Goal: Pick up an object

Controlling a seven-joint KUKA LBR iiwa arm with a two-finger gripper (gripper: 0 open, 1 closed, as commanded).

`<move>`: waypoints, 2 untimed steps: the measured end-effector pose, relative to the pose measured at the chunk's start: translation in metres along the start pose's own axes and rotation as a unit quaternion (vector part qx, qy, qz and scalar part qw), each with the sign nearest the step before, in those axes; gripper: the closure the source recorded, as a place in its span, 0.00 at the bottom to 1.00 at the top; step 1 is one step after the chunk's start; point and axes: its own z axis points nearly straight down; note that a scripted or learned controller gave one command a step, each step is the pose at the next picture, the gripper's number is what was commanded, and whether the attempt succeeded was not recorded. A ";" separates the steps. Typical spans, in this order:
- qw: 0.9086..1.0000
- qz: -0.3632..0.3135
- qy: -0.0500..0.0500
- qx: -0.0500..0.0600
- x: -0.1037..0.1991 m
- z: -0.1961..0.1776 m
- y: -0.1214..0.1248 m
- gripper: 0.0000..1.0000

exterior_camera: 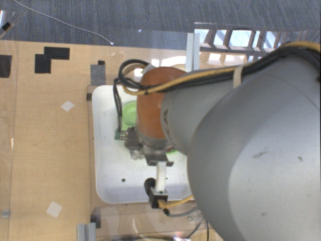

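Green object [129,112], pale and rounded along its visible edge, lies on the floor of the white bin [108,154], in the bin's upper half as we see it. Most of it is hidden under the arm.

We see the pincer [144,149] from above, over the middle of the bin and just beside the green object. We cannot tell whether it is spread, pressed together or pinching anything, because the wrist covers it. Directly above it sits the orange band [153,104], and behind that the grey arm [251,149] fills the bin's right side.

Toward the bin's lower edge we make out a small dark speck [123,180] on the bare white floor, well apart from the green object.

Outside the bin, to its left, the wooden bench [45,144] carries two pale diamond marks [66,105]. Black squares [51,58] sit beyond the bin's upper left corner. Past the bench, above the bin, runs grey carpet [100,4].
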 end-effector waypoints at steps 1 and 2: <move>0.976 0.218 0.000 0.001 0.011 -0.015 0.009 1.00; 0.909 0.417 0.000 0.000 0.005 -0.026 0.000 1.00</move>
